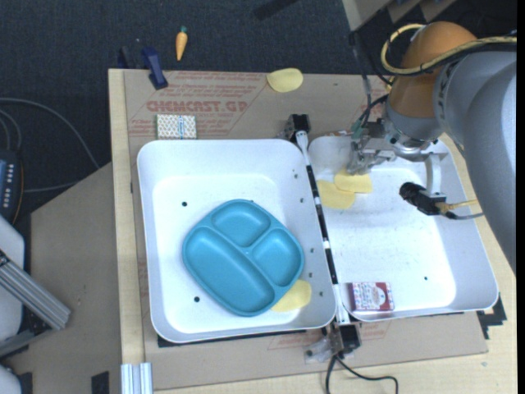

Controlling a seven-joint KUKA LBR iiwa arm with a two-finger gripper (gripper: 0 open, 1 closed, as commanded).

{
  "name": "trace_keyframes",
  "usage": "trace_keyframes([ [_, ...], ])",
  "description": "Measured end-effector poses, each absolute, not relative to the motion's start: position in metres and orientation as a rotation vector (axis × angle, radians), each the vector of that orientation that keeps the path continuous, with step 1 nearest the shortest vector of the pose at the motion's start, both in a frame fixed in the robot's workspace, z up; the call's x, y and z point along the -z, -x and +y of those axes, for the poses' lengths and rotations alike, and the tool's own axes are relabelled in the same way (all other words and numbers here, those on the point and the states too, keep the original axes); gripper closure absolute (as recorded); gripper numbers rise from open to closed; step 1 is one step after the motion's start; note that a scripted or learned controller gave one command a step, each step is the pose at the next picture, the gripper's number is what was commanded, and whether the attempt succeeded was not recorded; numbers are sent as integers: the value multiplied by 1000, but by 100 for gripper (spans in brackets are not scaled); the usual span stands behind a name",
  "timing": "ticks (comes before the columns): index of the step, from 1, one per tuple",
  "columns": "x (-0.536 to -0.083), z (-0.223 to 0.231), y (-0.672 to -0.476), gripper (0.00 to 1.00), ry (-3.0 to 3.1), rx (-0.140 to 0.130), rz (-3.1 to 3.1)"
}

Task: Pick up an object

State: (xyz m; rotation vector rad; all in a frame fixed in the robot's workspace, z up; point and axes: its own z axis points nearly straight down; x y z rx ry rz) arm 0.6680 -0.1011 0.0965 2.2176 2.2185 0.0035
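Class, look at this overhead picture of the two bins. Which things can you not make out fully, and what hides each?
- Claw: small and cluttered with cables; open or shut unclear.
- Yellow piece in the left bin: partly under the blue plate.
- Small box: label too small to read.
- Arm: cut off by the right edge.

Red block letters run across the brown board (215, 103) behind the left bin, reading roughly "CHEMCAST GP", with a line of smaller red print above it that is too fine to read. The small patterned packet (176, 125) on that board carries print too small to make out, and so does the red-and-white packet (371, 295) at the right bin's near edge.
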Motion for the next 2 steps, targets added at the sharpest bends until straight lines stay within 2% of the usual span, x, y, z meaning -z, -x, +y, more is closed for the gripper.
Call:
trace_keyframes([
  [1, -96, -101, -668, 0, -2218, -3, 2219],
  [2, -85, -95, -656, 0, -2224, 2, 2222],
])
